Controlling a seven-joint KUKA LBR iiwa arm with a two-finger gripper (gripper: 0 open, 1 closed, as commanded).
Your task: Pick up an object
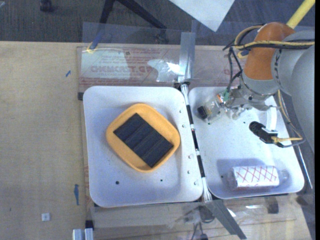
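Gripper (pixel 212 110) low in right bin (pixel 235 169), far-left corner — jaw state unreadable, possibly touching nothing. Yellow dish (pixel 120 151) in left bin (pixel 100 109); wrapped packet (pixel 256 176) near.

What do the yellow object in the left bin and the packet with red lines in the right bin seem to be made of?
Yellow object: probably matte foam or soft plastic, with rounded edges and a dark ribbed panel on top. Packet: seemingly clear glossy plastic wrap over a white content with red crosshatch; the wrap extends past it.
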